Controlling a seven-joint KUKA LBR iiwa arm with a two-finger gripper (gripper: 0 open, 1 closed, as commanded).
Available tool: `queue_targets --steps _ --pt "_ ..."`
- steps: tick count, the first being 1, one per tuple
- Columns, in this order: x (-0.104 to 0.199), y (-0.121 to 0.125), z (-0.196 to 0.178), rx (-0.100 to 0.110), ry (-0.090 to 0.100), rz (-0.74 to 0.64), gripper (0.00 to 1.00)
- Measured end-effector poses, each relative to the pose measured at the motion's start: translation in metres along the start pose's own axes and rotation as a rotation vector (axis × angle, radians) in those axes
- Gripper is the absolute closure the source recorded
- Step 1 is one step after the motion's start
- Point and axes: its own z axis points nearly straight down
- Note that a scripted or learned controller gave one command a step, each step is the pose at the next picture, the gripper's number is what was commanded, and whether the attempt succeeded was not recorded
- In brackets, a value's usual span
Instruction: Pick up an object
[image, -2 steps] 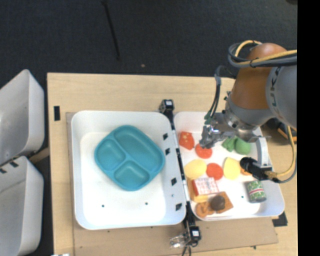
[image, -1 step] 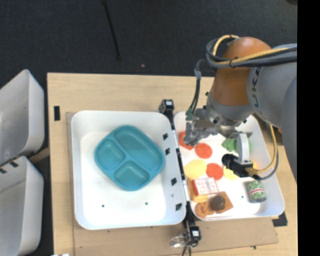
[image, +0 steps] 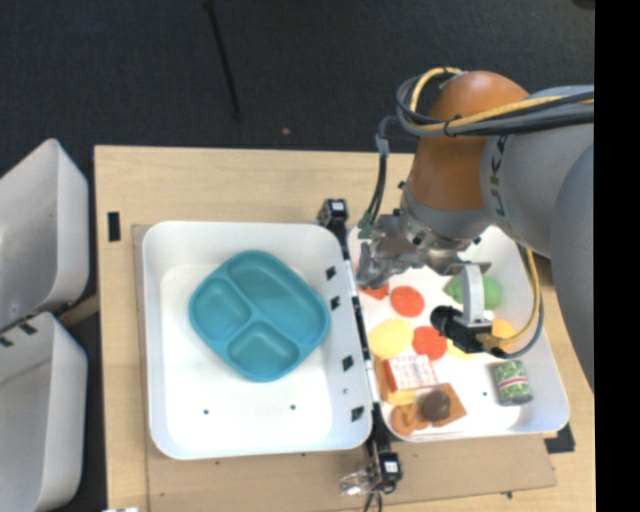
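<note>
Gripper (image: 375, 262) hung just above red disc (image: 406, 300); couldn't tell finger state. Risk: crowded toys w/ little room, likely nudged instead.

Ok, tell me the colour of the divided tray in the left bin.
Teal blue; the divided tray shows clearly in the camera view.

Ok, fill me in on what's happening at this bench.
The arm's gripper is down at the upper left corner of the right bin, among small toy food items: an orange disc, a yellow piece, a green piece. Whether it holds anything can't be told. The left bin holds a teal divided plate.
</note>
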Motion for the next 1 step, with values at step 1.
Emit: queue_targets --steps 1 --pt "0.0092 0.0015 0.0162 0.004 -0.001 0.001 1.0"
